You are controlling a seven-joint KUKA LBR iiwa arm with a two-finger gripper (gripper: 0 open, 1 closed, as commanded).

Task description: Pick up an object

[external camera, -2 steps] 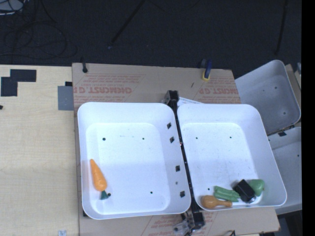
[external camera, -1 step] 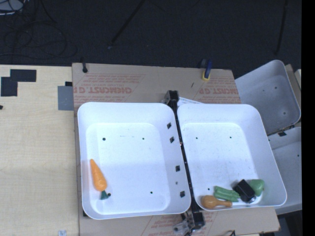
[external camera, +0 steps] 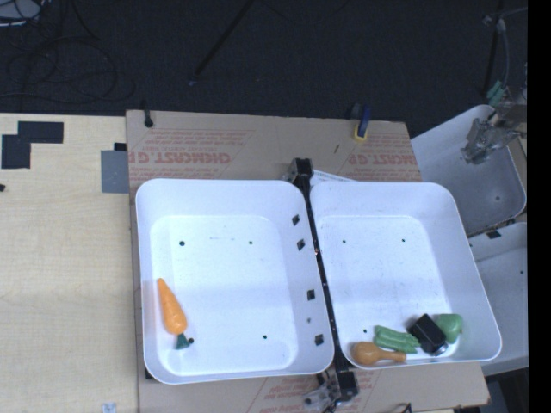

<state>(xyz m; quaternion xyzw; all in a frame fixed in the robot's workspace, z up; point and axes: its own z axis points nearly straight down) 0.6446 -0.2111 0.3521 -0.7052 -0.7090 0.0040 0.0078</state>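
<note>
Pickup not yet begun: pincer (external camera: 479, 144), grip state impossible to tell, hangs well apart from orange plastic carrot (external camera: 171, 308).

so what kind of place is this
Likely a robotics lab picking bench: two white bins side by side on cardboard, toy food such as a carrot inside, and loose cables on the dark floor behind.

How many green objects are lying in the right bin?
2: a long green piece near the front edge, and a rounder green piece behind the black object, partly covered.
</note>
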